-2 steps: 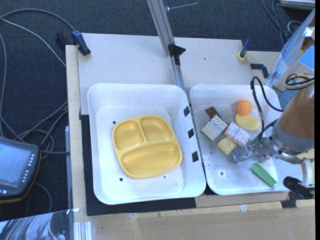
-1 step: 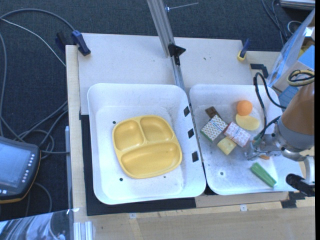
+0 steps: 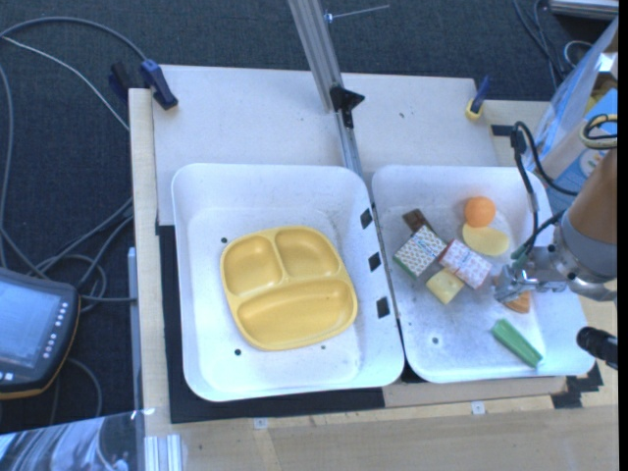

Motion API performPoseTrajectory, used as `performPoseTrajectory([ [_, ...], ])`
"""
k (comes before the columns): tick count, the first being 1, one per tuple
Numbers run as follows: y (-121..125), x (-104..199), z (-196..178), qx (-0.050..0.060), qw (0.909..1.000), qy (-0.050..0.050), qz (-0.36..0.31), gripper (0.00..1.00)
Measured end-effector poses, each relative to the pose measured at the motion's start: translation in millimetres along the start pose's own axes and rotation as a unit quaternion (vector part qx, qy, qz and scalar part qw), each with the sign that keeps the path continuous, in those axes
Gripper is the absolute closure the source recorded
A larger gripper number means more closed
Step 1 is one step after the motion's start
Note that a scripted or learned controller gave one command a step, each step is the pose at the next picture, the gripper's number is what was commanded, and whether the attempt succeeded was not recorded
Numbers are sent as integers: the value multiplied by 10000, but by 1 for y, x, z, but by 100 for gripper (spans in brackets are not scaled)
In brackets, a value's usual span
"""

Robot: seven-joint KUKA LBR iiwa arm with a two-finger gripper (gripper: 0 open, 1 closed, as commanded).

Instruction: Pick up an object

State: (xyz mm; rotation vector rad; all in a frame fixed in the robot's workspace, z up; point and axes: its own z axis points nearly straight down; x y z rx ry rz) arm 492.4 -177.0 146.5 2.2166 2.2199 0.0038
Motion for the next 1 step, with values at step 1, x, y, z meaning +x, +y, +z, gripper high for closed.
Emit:
performPoseTrajectory([
  [1, 3, -4, -44, -6, 10000, -3, 0, 100],
])
